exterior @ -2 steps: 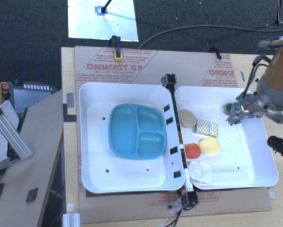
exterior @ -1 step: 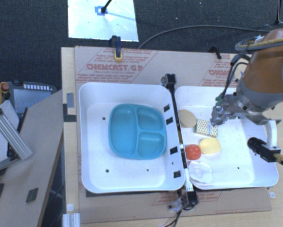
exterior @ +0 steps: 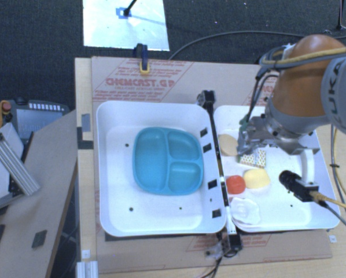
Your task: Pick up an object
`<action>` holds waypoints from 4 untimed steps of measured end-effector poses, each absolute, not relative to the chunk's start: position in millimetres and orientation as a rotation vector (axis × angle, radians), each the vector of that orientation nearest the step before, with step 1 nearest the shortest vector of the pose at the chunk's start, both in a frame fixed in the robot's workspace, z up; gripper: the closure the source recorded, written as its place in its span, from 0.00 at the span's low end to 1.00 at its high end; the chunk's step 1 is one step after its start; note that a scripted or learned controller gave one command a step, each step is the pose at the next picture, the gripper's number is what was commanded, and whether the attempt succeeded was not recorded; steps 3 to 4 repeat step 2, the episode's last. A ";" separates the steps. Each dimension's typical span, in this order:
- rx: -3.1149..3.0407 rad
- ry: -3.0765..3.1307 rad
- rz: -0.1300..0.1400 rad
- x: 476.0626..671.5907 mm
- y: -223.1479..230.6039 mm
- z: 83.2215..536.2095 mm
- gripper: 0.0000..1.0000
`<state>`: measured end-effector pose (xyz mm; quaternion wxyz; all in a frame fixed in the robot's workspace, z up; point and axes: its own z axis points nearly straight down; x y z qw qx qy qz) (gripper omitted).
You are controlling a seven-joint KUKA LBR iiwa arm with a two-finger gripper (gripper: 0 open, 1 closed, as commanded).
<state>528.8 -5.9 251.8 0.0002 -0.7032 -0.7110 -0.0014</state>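
The right bin [exterior: 289,213] holds several small objects. A tan rounded piece [exterior: 226,144] lies by its left wall, with a black-and-white checkered piece [exterior: 256,157] just to its right. In front of these sit a red round object [exterior: 235,184] and a yellow one [exterior: 257,179]. A white crumpled object [exterior: 245,211] rests at the near left corner. My gripper [exterior: 248,145] hangs low over the bin's left part, right above the checkered piece and beside the tan one. The wrist hides its tips.
The left bin [exterior: 115,213] holds a blue divided plate [exterior: 167,160]. A black divider with clips [exterior: 214,155] runs between the bins. A black cylindrical part with a cable [exterior: 294,185] hangs over the right bin. The arm's orange band [exterior: 309,54] covers that bin's back.
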 end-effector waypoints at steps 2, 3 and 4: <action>-2.208 -2.231 -0.001 510.6 106.2 221.8 1.00; -2.208 -2.231 -0.001 510.6 106.2 221.8 1.00; -2.208 -2.231 -0.001 510.6 106.2 221.8 1.00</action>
